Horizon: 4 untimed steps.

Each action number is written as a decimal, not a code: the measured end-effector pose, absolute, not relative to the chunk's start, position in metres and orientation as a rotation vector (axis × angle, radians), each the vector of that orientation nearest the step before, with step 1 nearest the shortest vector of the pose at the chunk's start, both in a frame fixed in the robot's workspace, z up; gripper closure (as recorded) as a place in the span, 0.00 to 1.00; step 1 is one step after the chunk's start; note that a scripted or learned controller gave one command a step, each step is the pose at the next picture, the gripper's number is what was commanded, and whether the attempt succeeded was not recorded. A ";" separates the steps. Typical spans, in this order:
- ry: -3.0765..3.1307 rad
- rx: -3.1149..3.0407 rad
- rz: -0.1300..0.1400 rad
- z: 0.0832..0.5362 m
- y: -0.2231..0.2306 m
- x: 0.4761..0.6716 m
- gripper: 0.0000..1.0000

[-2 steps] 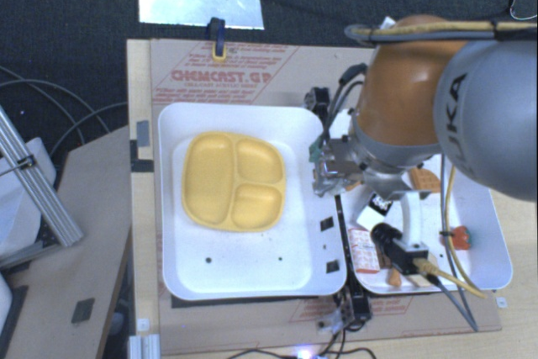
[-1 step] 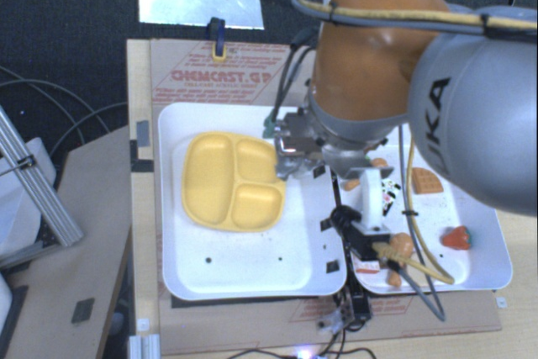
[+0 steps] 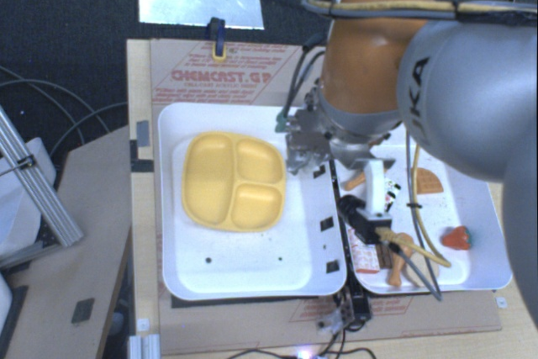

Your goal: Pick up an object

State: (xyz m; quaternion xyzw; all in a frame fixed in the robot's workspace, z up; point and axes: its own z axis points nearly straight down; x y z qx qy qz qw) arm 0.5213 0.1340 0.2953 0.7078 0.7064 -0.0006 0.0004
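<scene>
we find the two-finger gripper (image 3: 304, 149) low over the divide between the bins; whether it is open or closed we cannot tell. candidate objects lie in the right white bin (image 3: 492, 265): a small red rounded piece (image 3: 456, 238) and an orange waffle-shaped piece (image 3: 427, 181). we pick the isolated one, centre above it, then descend vertically

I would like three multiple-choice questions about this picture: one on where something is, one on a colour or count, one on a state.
1. Where does the yellow plate lie?
A. left bin
B. right bin
C. on the cardboard

2. How many compartments has the plate?
A. two
B. three
C. five

3. How does the plate lie?
A. flat, open side up
B. upside down
C. standing on its edge

Answers:
1 A: it rests inside the left bin.
2 B: raised ridges divide it into three hollows.
3 A: its hollows face upward.
</scene>
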 end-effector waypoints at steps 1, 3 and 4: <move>2.235 2.217 -0.014 0.122 0.216 0.547 1.00; 2.224 2.222 -0.004 0.182 0.234 0.486 1.00; 2.218 2.225 -0.002 0.118 0.208 0.551 1.00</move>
